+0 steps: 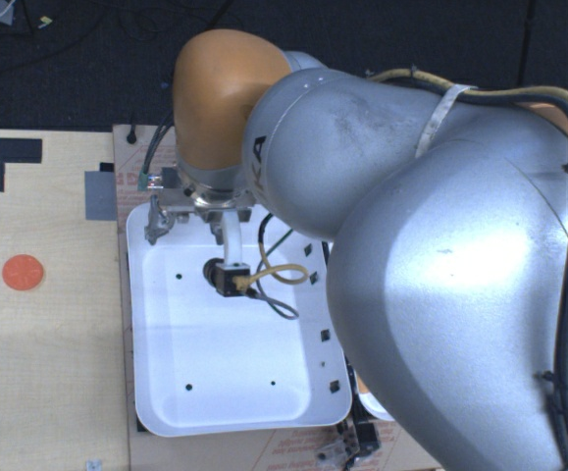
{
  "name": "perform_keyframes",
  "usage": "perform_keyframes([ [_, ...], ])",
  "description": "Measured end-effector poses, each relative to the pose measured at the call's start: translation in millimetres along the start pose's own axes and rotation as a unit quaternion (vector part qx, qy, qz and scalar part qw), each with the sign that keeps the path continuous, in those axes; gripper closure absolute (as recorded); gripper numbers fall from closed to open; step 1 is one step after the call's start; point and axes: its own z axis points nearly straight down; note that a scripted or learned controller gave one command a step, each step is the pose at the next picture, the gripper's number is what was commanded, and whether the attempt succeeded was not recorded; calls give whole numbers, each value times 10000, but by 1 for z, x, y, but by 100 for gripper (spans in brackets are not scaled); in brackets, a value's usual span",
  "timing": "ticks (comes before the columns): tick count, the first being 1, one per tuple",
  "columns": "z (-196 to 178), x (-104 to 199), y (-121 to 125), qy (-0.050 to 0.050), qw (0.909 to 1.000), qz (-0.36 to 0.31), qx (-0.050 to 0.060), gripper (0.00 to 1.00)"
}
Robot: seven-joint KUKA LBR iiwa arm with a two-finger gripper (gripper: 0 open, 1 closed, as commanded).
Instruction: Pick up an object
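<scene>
My gripper (185, 226) hangs over the far edge of the left white bin (166, 400), just under the orange wrist band (220, 86). Its two fingers stand apart, one finger (154, 226) over the bin's far-left corner, and nothing sits between them. The bin's white floor is bare in front of the gripper. The big grey arm covers the right side of the view and hides the other bin.
To the left of the bin lies a pale wooden board (48, 361) with an orange disc (23, 273), a grey square (98, 194) and dark blue shapes (4, 160) marked on it. Small fittings (347, 444) lie near the bin's near-right corner.
</scene>
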Motion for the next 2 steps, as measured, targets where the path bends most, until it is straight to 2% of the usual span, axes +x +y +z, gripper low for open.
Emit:
perform_keyframes([
  [1, -53, 0, -2, 39, 9999, -5, -93, 0],
  [2, -93, -1, -6, 40, 9999, -10, -101, 0],
])
